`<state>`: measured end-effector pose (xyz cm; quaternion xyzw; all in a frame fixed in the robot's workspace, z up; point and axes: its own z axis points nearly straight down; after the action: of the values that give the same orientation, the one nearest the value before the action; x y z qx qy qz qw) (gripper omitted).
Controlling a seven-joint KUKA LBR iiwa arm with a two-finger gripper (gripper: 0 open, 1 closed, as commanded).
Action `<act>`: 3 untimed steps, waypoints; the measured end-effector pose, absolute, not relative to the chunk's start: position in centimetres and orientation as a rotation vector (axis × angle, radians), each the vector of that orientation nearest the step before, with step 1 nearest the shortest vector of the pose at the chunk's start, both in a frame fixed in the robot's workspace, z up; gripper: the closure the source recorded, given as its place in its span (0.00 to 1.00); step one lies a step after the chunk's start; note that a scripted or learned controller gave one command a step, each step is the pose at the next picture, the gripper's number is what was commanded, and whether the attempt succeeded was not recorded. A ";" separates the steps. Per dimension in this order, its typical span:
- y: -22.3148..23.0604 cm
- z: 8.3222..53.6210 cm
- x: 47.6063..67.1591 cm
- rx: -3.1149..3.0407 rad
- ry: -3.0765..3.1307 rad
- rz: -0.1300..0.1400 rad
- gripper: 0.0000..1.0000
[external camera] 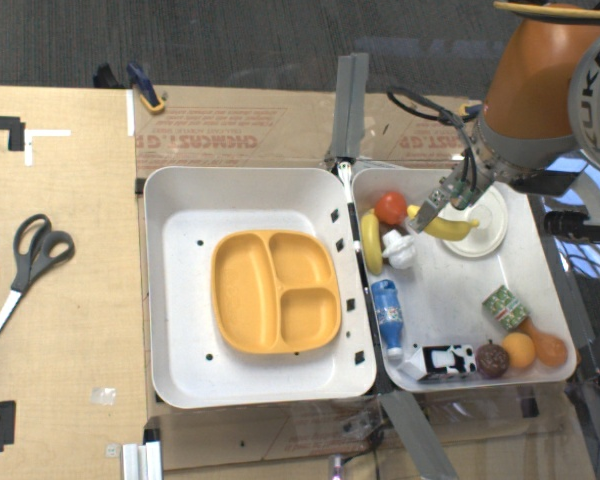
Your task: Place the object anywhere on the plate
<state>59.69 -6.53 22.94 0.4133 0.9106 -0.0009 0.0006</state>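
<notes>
The task does not say which thing to move, but the pincer (450,200) is down by the banana (450,229), so that looks like the pick. The banana lies on the left edge of a small white dish (485,230), at about 1 o'clock in the right bin (540,268). The pincer tip touches or sits just above the banana's top side. I cannot tell if it is released or clenched, and I see nothing held in it.

So the step in hand seems to be the grab. Next, I think, the arm needs a firm hold on the banana, a lift over the wall between the bins, and a trip toward 9 o'clock to the plate (276,290). The yellow plate lies in the middle of the left bin (180,268).

A red ball (390,207) and a second banana (370,242) lie close by at 9 o'clock of the pincer, so a bump is a risk.

The pincer's tip is small and blurry. The arm (540,78) is cut off at the top right corner.
</notes>
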 end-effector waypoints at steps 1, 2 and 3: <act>-6.5 23.0 59.7 1.299 2.859 -0.002 0.00; 0.2 19.1 60.1 1.373 2.826 -0.001 0.00; 1.4 19.1 53.6 1.499 2.762 -0.002 0.00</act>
<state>53.61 1.39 19.12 0.4769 0.8789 -0.0006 -0.0004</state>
